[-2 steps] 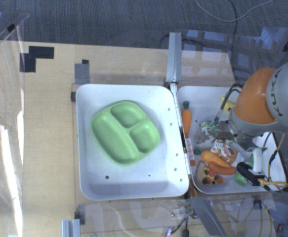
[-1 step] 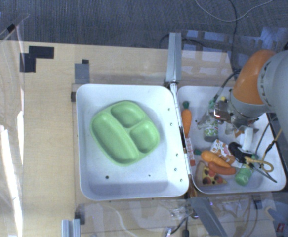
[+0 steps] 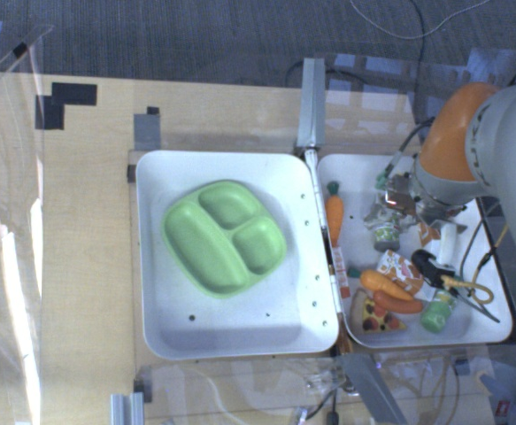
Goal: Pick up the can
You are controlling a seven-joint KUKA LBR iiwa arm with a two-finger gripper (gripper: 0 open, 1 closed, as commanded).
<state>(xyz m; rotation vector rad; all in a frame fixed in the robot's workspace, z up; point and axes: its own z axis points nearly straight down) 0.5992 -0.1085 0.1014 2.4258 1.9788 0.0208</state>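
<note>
Downward, arm [image 3: 459,144] over right bin [image 3: 358,221], near can [image 3: 384,235]

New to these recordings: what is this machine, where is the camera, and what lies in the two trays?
One fixed camera looks down on the bench at a slant. The grey machine with the orange band is a robot arm reaching in from the right; its end effector hangs low over the right bin. That bin holds toy food: a carrot by its left wall, a green bottle, and what looks like a small can beside the end effector. Whether it is held cannot be told. The left bin holds a green divided plate.
</note>
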